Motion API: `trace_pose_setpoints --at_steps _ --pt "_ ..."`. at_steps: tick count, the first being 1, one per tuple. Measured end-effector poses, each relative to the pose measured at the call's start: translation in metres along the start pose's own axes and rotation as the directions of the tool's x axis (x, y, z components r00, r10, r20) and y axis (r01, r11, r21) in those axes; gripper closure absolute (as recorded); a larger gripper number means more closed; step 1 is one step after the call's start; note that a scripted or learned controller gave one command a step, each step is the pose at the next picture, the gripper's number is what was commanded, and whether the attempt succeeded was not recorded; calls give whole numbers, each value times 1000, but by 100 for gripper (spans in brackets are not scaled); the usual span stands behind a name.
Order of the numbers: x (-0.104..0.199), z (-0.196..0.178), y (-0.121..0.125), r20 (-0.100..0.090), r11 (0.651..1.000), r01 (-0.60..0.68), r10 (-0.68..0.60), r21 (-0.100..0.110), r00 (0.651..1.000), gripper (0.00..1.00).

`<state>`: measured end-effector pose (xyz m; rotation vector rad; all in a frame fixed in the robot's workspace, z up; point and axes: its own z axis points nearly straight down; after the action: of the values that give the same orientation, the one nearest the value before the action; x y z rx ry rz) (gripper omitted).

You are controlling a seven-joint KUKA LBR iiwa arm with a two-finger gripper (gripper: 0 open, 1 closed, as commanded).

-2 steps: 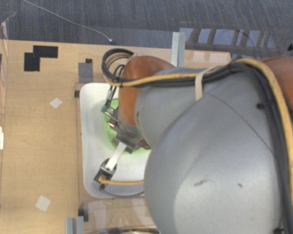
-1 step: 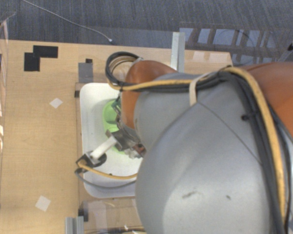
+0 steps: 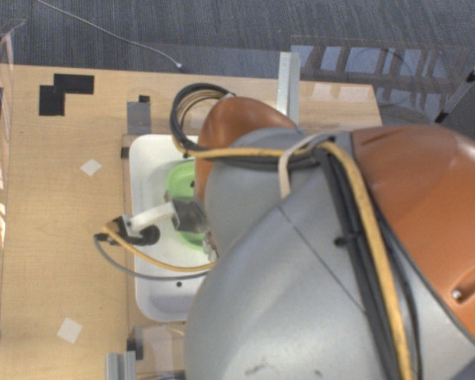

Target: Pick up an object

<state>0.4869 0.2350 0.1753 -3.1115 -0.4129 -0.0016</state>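
A bright green object (image 3: 179,182) lies in the left white bin (image 3: 146,161), partly covered by my arm. More green shows lower down at the arm's edge, and I cannot tell whether it is the same item. My gripper (image 3: 188,215) reaches down into this bin right beside the green object, with its grey body showing between the two green patches. A white fitting with a black end (image 3: 142,222) and yellow and grey cables sticks out to its left. The big grey and orange arm (image 3: 340,252) hides the rest of the bin.
The wooden bench (image 3: 55,212) spreads to the left, with black marker squares (image 3: 63,92) at the back. A cable loop (image 3: 191,105) rises behind the bin. Grey brackets (image 3: 138,115) sit at the bin's corners.
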Motion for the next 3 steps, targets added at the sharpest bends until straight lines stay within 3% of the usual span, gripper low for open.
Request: trace_pose_setpoints --at_steps 1,2,3 --pt "-1 -172 10 -10 998 -58 58 3 998 100" --pt "-2 -46 1 9 999 -50 51 -8 999 100" --pt "0 -123 0 -1 957 292 -292 -2 957 100"
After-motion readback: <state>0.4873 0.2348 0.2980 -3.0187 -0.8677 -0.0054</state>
